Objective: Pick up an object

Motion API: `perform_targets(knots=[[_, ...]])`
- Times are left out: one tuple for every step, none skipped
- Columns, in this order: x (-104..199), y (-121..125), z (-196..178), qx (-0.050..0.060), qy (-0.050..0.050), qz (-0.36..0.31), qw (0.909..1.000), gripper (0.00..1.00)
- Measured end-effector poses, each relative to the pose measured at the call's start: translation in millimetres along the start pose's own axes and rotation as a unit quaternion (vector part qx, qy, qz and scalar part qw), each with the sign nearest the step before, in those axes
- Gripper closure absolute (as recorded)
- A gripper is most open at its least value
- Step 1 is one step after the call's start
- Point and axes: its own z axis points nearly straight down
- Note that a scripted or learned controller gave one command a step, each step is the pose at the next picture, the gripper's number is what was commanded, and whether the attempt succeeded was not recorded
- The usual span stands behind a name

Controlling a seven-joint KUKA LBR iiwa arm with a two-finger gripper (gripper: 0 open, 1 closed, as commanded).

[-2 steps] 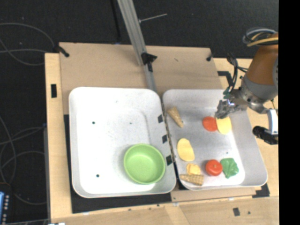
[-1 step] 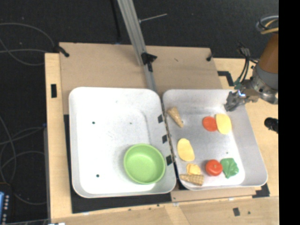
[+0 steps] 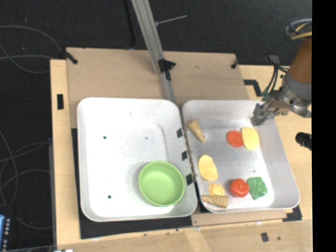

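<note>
Right bin: yellow oval toy [image 3: 251, 138] touching red round toy [image 3: 235, 138] (both lying flat, far side).

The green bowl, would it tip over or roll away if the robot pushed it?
Probably neither. The green bowl sits upright on its base, so it would likely slide. It looks like thin plastic, probably light. The left bin's near wall would soon stop it.

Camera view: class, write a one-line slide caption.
Gripper at the right bin's far edge; green bowl in the left bin.

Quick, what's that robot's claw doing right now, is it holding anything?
Gripper: at the right bin's upper right corner, nothing visibly held; open or shut cannot be told.
</note>
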Motion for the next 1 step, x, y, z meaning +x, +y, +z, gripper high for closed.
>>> perform_targets(knots=[[46.8,-10.0,4.9,0.001,0.0,-0.001,1.0,1.0]])
